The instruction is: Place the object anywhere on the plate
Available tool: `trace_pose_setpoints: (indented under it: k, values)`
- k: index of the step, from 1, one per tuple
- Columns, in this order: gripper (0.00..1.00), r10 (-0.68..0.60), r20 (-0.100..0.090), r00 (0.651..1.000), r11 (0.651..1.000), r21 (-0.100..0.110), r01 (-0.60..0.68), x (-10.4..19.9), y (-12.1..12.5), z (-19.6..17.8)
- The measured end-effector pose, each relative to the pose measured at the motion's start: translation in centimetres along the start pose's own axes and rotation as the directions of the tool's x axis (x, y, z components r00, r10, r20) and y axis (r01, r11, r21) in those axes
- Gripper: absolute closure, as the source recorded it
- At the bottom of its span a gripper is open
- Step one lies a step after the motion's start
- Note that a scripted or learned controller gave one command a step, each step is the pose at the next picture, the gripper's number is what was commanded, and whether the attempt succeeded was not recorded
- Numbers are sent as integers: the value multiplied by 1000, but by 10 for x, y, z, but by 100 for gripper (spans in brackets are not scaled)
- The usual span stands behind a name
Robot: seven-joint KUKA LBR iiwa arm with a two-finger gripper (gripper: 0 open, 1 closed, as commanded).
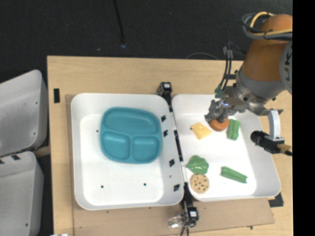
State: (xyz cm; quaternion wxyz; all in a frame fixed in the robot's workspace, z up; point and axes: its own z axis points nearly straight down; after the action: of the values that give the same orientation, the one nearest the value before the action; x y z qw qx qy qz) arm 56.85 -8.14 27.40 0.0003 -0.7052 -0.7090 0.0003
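Observation:
A teal plate [131, 134] with three compartments lies in the left bin [88, 181]. My gripper [218, 114] hangs low over the upper part of the right bin [261, 181], directly above an orange round piece [220, 125] that peeks out beneath it. Close by lie a yellow wedge [199, 130] to its left and a green pepper-like piece [233, 130] to its right. The gripper body hides the fingertips, so contact with the orange piece is unclear.
Further down the right bin lie a green leafy piece [197, 164], a speckled cookie [199, 183] and a long green piece [233, 174]. A ridge with black clips separates the two bins. The wooden bench surrounds them.

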Motion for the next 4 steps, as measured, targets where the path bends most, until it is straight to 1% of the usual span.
trace_pose_setpoints:
  k: [1, 2, 3, 4]
  values:
    - [100, -1, 0, 1000, 1000, -1, 1, 51, 21, 17]
    - [100, -1, 0, 1000, 1000, -2, 1, 99, 33, 24]
    - [100, -2, -1, 1000, 1000, -4, 2, 152, 55, 21]
    - [100, 0, 0, 1000, 1000, -4, 0, 194, 82, 21]
